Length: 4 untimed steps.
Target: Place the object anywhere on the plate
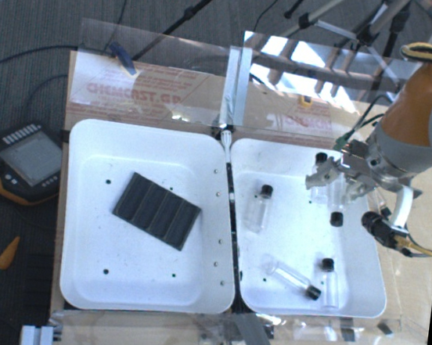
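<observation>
The worktop point(411, 312) carries two shallow white plastic bins side by side. The left white bin point(77, 268) holds a dark grey ribbed rectangular plate point(156, 210), lying flat near its middle and turned at a slant. The right white bin point(358, 293) holds several small clear glass vials with black caps. The grey arm with its orange band point(423, 100) reaches in from the right and hangs over the far right part of the right bin. Its claw point(338, 193) points down there, with a clear black-capped vial point(337, 203) upright between its fingers, the black cap at the lower end; the claw is pinching this vial, above the bin floor and well apart from the plate. Another vial point(260, 205) lies near the bin's left wall, cap toward the far side. A third vial point(293, 279) lies tilted near the front edge, and a fourth vial point(329, 281) lies just beside it on the right. Left of the bins, off the worktop, sits a grey and orange handheld control pendant point(20, 162)
</observation>
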### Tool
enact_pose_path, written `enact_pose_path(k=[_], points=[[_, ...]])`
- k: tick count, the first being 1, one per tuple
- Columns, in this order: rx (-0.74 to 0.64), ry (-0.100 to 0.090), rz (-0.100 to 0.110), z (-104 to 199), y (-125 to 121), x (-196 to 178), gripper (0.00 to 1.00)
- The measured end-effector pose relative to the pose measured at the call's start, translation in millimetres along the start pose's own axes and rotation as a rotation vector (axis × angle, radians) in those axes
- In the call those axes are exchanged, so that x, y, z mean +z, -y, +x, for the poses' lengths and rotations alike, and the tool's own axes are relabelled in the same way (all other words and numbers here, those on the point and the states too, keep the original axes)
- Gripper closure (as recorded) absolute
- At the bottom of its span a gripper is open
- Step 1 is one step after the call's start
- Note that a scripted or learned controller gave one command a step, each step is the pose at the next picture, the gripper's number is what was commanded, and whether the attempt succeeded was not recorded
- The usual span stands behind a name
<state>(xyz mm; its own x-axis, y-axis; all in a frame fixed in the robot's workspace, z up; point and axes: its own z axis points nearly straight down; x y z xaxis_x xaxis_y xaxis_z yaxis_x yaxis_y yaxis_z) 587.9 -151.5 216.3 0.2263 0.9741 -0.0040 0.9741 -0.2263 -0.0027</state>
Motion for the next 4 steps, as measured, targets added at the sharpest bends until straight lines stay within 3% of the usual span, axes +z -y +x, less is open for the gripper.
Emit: enact_pose_path(k=[1, 2, 3, 4], points=[[-0.324, -0.003, -0.001, 71, -32, 34, 1.00], [-0.835, -0.003, -0.005, 139, -51, 30, 1.00], [-1.043, -0.003, -0.004, 237, -3, 32, 1.00], [-1.425, -0.001, -0.008, 282, 6, -119, 1.00]])
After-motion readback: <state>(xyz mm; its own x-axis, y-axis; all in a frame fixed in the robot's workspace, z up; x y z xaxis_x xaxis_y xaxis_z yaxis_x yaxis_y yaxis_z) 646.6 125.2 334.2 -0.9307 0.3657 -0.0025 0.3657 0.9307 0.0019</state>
